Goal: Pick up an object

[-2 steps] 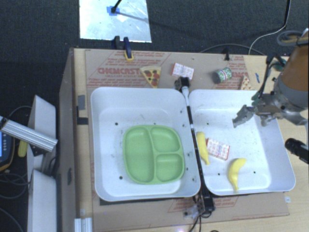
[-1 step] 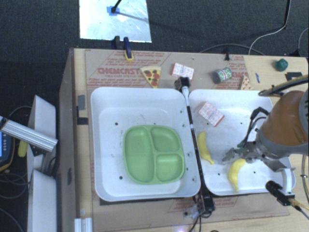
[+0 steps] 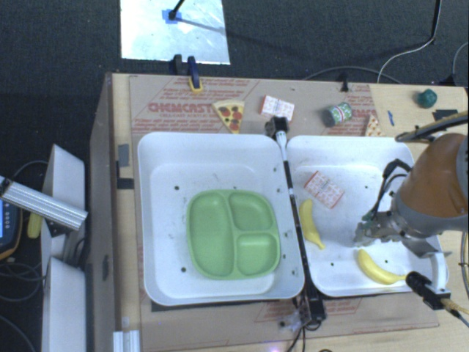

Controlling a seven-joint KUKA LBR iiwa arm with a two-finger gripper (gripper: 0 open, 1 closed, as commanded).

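Two bananas lie in the right bin (image 3: 344,152). One banana (image 3: 378,268) rests near the bin's front right corner, curved along the floor; the end effector (image 3: 368,231) hangs just above and behind it, close to its left tip, and nothing sits visibly between the gripping parts. Whether the end effector is open or closed cannot be told from this slant, since the tool tip is small and dark against the arm's wrist. The second banana (image 3: 311,224) lies by the bin's left wall, to the left of the end effector and apart from it. Behind that one, a small red-and-white patterned card (image 3: 324,188) lies flat on the bin floor.

The arm's orange band (image 3: 438,182) rises to the right of the end effector, over the bin's right edge.

The left bin (image 3: 161,160) holds a green divided plate (image 3: 233,233) with three compartments, set toward its front.

On the worktop behind the bins lie a toy pizza slice (image 3: 229,114), a small white packet (image 3: 278,108), and a small green-labelled can (image 3: 339,113) on its side.
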